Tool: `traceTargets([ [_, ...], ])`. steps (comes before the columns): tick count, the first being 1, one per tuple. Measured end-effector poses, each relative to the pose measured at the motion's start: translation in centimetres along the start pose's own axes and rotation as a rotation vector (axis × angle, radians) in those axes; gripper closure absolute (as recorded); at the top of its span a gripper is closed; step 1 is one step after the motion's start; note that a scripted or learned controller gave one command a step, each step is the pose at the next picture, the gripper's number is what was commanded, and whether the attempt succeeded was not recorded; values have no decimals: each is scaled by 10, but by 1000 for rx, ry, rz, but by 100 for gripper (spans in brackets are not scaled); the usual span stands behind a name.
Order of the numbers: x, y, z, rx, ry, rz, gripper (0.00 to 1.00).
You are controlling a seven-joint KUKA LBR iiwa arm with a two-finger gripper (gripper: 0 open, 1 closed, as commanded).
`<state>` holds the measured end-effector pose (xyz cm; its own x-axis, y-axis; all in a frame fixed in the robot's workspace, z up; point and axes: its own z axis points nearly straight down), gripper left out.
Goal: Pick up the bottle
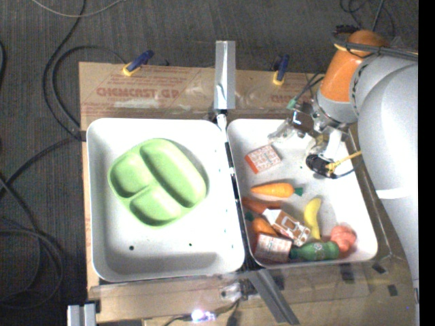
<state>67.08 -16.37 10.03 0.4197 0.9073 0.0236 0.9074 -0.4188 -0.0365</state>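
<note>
Gripper hangs over far right corner of right bin, can't tell its state. Bottle, green, lies on its side at near edge among 5+ toys, well apart, so untouched.

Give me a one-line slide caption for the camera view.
KUKA arm's gripper hovers over the right bin of toy food; green bottle lies at its near edge.

grey arm with orange band, metal hand.
</note>
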Motion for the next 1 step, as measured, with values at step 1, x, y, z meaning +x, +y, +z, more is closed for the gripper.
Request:
traceTargets([
  [1, -4, 3, -11, -21, -15, 0, 100],
])
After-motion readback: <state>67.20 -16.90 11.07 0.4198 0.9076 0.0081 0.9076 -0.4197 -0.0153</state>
